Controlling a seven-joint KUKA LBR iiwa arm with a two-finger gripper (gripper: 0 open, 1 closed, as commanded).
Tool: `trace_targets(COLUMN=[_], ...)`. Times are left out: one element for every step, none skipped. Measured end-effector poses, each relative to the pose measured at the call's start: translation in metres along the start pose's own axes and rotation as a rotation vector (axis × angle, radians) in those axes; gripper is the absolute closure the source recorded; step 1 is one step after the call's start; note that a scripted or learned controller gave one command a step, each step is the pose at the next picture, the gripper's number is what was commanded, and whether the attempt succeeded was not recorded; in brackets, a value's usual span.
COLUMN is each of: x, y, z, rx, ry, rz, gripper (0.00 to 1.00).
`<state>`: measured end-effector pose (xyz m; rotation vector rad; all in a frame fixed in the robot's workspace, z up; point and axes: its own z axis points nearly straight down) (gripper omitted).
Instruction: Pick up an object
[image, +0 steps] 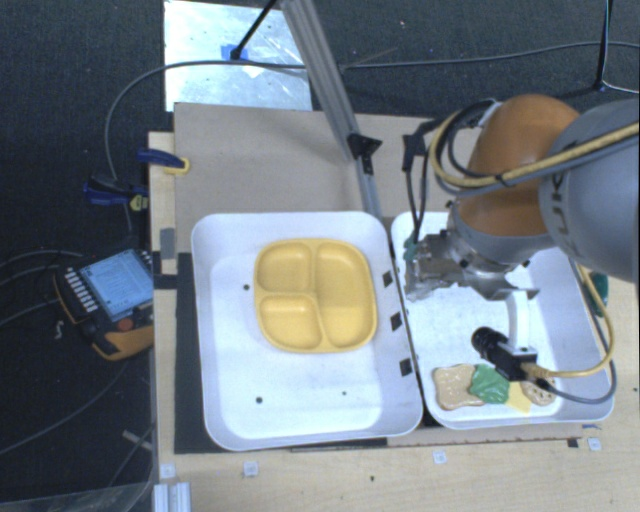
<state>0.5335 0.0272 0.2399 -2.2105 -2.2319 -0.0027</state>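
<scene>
My gripper (422, 268) hangs over the upper left part of the right bin (570, 300), close to its left wall. The grey arm with its orange band (508, 160) covers the bin's upper half. A small cluster lies against the right bin's front wall: a tan, toast-like piece (455, 386), a green object (489, 383), a yellow piece (518, 400) and a brown, cookie-like piece (541, 393). The gripper is well above and to the left of this cluster, apart from it. A yellow divided plate (315, 294) lies in the left bin (230, 390).
A black cylindrical part (492, 346) on a white bracket hangs from the arm just above the cluster. A grey pole (330, 80) slants in from the top. Cables and a handheld pendant (110, 290) lie left of the bench.
</scene>
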Motion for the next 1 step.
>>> trace_targets(x=[0.0593], y=[0.0010], z=[0.0140], rx=[0.002], ry=[0.001], rz=[-0.002], gripper=[1.00])
